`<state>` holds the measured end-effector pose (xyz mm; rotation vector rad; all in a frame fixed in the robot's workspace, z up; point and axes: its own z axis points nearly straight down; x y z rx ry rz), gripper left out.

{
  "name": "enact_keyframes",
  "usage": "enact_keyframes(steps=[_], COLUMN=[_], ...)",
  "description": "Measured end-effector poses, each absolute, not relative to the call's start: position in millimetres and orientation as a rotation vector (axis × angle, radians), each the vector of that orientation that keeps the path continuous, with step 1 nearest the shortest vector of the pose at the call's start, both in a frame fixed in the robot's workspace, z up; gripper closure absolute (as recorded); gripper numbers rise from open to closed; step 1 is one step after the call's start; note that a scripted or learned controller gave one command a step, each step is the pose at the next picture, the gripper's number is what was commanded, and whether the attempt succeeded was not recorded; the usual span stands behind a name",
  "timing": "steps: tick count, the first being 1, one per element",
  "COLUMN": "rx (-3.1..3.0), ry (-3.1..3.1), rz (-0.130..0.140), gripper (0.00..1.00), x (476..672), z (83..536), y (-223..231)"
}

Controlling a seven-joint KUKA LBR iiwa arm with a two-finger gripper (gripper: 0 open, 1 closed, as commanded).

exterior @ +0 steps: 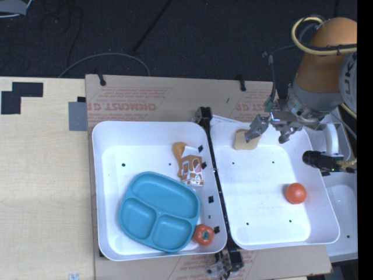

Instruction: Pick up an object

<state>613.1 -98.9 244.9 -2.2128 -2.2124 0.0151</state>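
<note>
Dark carpet floor [175, 28] w/ cables, light wood bench [41, 185].

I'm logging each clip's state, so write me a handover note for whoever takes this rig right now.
Gripper: jaws open, holding nothing, at the back edge of the right bin.
Right bin: tan bread-like piece at the back wall beside the gripper, orange ball.
Left bin: blue divided plate, small printed packet, red tomato-like toy.
Done: nothing picked.
Left: grasp and lift one object.
</note>
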Motion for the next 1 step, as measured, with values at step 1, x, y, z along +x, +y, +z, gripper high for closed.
enact_keyframes(steps=[1], rx=[-2.218], ry=[-2.221], rz=[0.003], gripper=[0.00], x=[615.3], z=[251.9], y=[-99.0])
